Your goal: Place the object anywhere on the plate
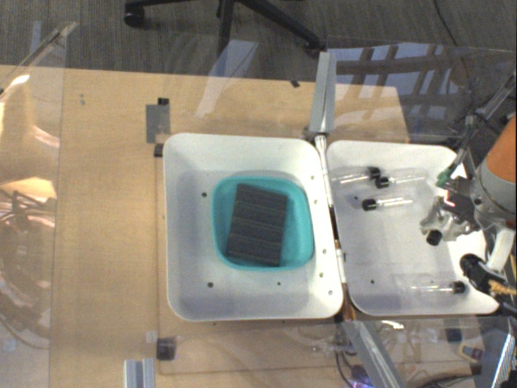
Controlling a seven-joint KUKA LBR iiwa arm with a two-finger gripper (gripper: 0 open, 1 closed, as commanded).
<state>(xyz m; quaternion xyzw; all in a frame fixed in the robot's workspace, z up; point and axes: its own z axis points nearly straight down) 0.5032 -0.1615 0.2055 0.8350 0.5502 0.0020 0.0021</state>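
Observation:
A teal square plate (300,231) lies in the middle of the left white bin (187,241). A dark grey ridged block (257,224) rests flat on the plate, slightly tilted, within its rim. My gripper (439,226) hangs over the right side of the right white bin (380,253), far from the plate, below the orange wrist band (501,164). A small black piece (434,237) sits at its lower tip; I cannot tell whether it is a held thing or part of the gripper.
Several clear tubes with black caps lie in the right bin: two near its top (359,176), one in the middle (389,204), one at the lower right (432,285). A metal divider (323,95) stands between the bins. Bare wooden bench (89,217) lies left.

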